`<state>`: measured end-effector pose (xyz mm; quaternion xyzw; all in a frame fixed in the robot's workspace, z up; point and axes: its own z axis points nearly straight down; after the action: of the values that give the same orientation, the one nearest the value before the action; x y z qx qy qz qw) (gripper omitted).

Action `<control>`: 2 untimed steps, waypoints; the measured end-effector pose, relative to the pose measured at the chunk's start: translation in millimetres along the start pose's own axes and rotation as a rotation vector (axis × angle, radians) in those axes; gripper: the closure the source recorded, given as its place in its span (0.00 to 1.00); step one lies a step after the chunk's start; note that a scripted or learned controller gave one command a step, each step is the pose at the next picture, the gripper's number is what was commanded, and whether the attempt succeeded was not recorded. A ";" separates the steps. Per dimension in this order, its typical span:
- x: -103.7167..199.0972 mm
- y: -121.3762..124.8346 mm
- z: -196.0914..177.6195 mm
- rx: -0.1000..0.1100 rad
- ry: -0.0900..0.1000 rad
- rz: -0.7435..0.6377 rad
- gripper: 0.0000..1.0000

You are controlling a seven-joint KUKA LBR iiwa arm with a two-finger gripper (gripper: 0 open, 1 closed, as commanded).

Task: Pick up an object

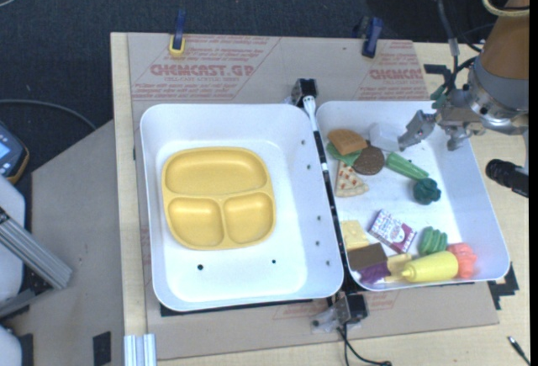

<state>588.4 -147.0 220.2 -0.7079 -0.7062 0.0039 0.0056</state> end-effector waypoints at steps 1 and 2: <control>0.1 2.6 -6.9 -0.013 -0.002 -0.002 0.00; 9.1 1.8 40.8 -0.007 0.000 -0.003 0.00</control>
<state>589.7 -137.7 179.4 -0.7069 -0.7074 0.0014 0.0030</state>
